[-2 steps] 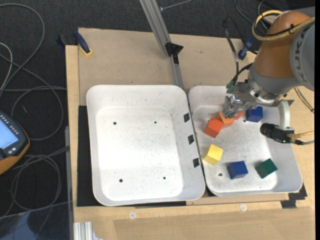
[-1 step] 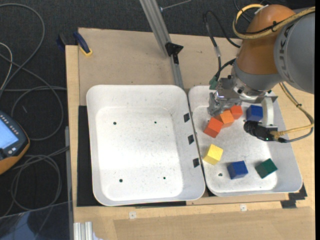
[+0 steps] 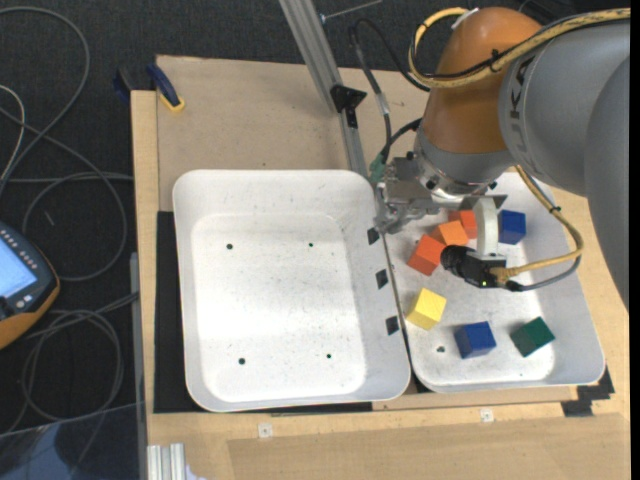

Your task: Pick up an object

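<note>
Nearest, the blue block (image 3: 474, 339) and green block (image 3: 532, 336) sit untouched; my gripper (image 3: 397, 211) hovers beside an orange block (image 3: 427, 254), whether clenched I cannot tell. Nothing looks lifted yet.

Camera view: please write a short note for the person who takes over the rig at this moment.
Gripper: over the right bin's far left corner, state not visible, nothing seen held.
Things: orange blocks, yellow block, near blue block, far blue block and green block all lie in that bin.
Done: nothing lifted.
Left: grasp one block, lift it.
</note>
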Controlling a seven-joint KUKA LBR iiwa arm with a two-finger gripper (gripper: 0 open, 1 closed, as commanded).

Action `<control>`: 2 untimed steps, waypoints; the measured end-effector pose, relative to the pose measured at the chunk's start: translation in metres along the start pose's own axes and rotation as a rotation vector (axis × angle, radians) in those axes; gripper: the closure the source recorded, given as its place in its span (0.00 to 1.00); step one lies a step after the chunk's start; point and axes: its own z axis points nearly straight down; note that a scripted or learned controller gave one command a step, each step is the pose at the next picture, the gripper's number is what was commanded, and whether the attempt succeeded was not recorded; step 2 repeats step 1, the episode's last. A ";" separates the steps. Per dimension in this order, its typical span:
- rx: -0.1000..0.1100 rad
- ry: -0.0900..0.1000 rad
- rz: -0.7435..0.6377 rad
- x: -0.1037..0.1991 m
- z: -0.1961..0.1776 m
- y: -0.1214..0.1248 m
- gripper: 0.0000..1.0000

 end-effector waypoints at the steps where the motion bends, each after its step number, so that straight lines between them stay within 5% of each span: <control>1: 0.000 -0.001 0.001 0.053 -0.006 0.003 1.00; 2: 0.000 -0.001 0.001 0.053 -0.006 0.003 1.00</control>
